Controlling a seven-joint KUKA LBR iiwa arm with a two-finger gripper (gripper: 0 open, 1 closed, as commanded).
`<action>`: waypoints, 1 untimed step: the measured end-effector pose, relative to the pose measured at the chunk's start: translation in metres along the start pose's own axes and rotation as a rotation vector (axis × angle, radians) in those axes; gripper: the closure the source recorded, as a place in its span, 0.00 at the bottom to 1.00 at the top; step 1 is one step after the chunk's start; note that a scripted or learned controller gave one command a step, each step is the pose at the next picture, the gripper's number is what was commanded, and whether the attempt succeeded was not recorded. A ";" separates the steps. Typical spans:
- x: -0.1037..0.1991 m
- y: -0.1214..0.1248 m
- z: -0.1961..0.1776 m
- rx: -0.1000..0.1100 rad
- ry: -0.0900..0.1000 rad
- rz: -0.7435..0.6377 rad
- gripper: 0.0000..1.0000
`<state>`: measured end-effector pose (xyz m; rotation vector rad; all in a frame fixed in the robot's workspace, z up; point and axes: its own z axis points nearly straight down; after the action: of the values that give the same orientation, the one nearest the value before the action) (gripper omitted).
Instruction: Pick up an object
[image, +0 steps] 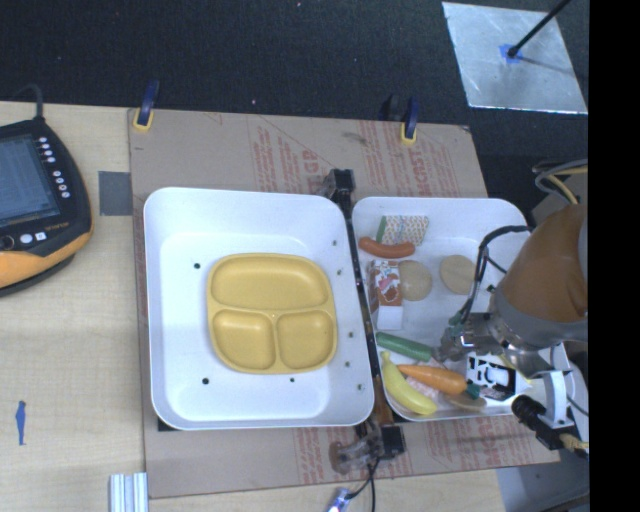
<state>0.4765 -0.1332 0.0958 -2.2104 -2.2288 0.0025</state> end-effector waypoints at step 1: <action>0.041 0.061 0.004 0.002 -0.001 0.000 1.00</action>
<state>0.5375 -0.0915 0.0916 -2.2103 -2.2280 0.0055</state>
